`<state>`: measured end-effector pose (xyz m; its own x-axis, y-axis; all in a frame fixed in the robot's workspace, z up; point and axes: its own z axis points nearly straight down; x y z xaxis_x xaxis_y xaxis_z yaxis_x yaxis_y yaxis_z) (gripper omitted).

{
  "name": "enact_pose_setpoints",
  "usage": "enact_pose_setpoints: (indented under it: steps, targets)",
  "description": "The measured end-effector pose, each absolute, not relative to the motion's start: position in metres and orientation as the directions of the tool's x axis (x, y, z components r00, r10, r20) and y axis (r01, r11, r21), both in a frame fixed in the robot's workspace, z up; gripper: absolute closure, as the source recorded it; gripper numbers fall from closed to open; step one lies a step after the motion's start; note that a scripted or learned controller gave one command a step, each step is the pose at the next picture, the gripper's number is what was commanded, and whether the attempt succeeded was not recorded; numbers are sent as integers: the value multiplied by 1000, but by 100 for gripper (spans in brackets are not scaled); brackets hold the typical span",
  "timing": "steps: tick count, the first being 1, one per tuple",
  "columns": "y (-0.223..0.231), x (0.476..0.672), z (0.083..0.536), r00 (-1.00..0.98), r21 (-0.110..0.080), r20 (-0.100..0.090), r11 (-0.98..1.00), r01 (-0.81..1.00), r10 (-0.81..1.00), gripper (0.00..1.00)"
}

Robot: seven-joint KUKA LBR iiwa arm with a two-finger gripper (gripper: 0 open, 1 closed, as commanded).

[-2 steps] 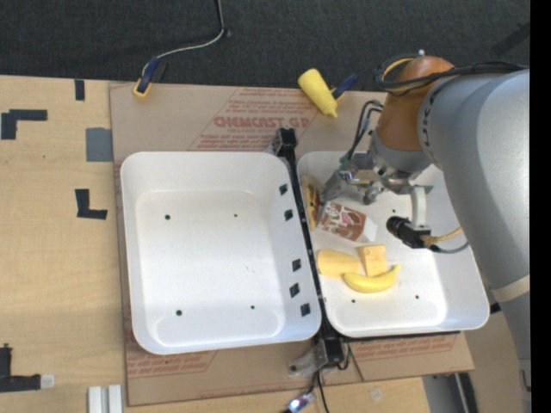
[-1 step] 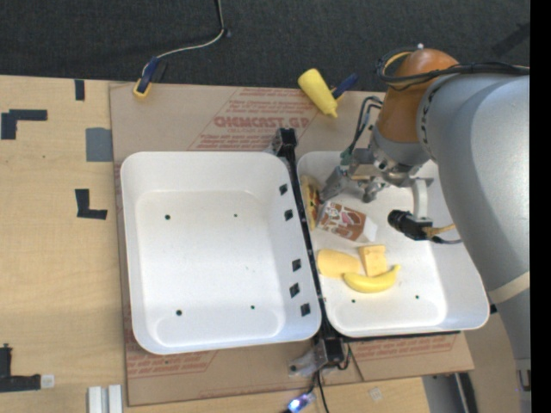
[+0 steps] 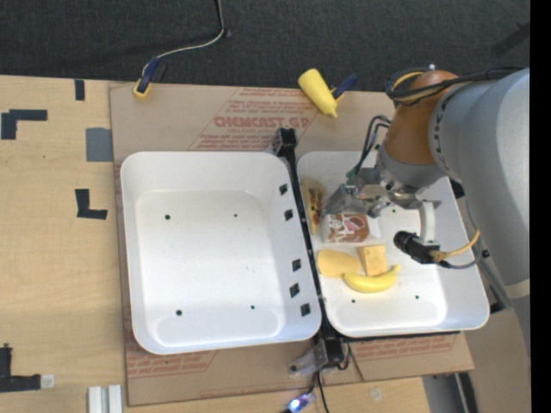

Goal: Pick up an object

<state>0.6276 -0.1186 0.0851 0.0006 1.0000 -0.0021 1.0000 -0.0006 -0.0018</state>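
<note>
Lying in the right bin (image 3: 448,312), toward its left wall, are the candidate objects: a yellow banana (image 3: 372,280) curved upward at both ends, a small tan block (image 3: 374,259) touching its top, and a pale yellow rounded piece (image 3: 334,262) just left of the block. Above these sits a red-and-white packet (image 3: 348,226), and a narrow striped item (image 3: 313,203) lies along the bin's left wall.

Gripper (image 3: 355,194) hangs over the upper left part of the right bin, just above the packet; finger state cannot be told from this angle, and nothing is visibly held. Grey arm with its orange band (image 3: 411,132) enters from the right and covers the bin's upper right corner.

Left bin (image 3: 138,231) shows a bare white floor with a few dark dots. Both bins sit on a printed cardboard sheet (image 3: 250,123) over a light wooden bench (image 3: 52,274). A yellow clamp (image 3: 318,91) holds the sheet's far edge, another clamp (image 3: 147,80) its far left corner. Dark carpet (image 3: 103,15) lies beyond, crossed by a white cable (image 3: 194,46).
</note>
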Motion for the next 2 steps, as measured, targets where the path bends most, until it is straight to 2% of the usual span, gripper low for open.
enact_pose_setpoints:
  steps: [1,2]
  targets:
    - [-118,629,95,-1,0,-2,1,1000,1000,100]
    - [-98,617,84,-1,0,-2,1,1000,1000,100]
